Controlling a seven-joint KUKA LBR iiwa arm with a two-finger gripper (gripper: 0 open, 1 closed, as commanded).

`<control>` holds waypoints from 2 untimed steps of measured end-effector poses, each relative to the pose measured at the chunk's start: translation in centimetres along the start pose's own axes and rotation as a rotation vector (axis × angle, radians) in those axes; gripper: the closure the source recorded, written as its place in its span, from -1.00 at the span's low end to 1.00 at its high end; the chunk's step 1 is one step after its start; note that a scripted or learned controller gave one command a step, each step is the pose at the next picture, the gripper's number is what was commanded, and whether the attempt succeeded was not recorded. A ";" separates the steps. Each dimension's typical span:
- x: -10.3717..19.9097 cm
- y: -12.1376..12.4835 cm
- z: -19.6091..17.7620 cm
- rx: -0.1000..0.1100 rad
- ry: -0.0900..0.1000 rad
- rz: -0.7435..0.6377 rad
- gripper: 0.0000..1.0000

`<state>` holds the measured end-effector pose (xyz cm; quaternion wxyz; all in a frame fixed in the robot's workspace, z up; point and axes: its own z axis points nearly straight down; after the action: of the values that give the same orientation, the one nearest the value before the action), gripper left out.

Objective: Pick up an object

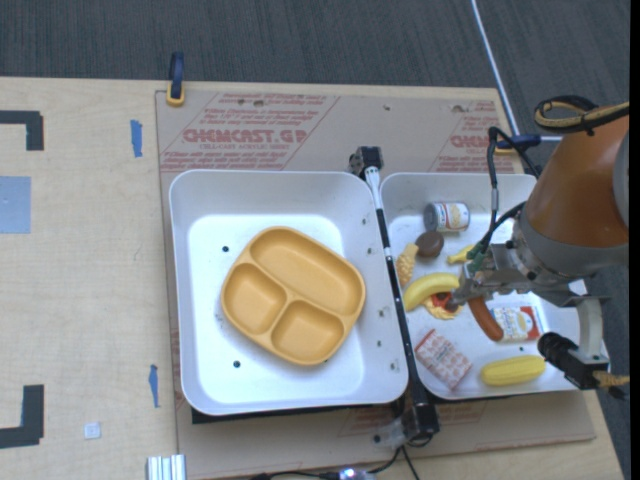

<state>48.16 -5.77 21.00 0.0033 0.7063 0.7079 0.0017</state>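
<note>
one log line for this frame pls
arm: over right bin | gripper: low, near banana | grasp: none seen | yellow tray: left bin

Toy food [432,290] crowds the right bin [400,190]; left bin's [200,203] corners lie open.

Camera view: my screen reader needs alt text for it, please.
The gripper hangs low over toy food in the right bin, by a banana and a sausage. The left bin holds a yellow divided plate.
</note>
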 end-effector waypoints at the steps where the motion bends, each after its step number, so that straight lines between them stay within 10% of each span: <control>1: 0.0 0.2 -1.0 -0.004 -0.001 -0.002 1.00; 2: 0.0 0.2 -1.0 -0.004 -0.001 -0.002 -1.00</control>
<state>48.32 -5.76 22.03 0.0051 0.7058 0.7084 0.0025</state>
